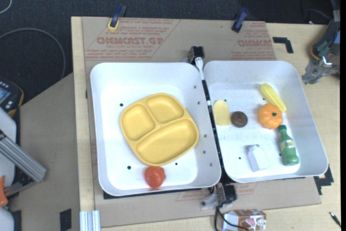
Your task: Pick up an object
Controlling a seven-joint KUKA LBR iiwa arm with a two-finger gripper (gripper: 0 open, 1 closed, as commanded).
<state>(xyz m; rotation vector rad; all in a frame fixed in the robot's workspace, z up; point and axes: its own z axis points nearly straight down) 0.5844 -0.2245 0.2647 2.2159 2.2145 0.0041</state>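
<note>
The end effector (323, 62) sits at the far right edge of the scene, just outside the far right corner of the right bin (303, 84) and above the bench (162, 35); whether it is wide or narrow I cannot tell, and nothing shows in its grip. In the right bin lie a pale yellow flat piece (221, 112) near the left wall, a brown round item (239, 119) just beside it, a toy corn cob (272, 97) toward the far side, an orange toy pumpkin (270, 116) touching the cob's near end, a green bottle (287, 147) just near of the pumpkin, and a small white block (256, 157) left of the bottle. The left bin (102, 116) holds a yellow divided plate (159, 128) in its middle; a red toy tomato (154, 176) rests against the plate's near edge.
</note>
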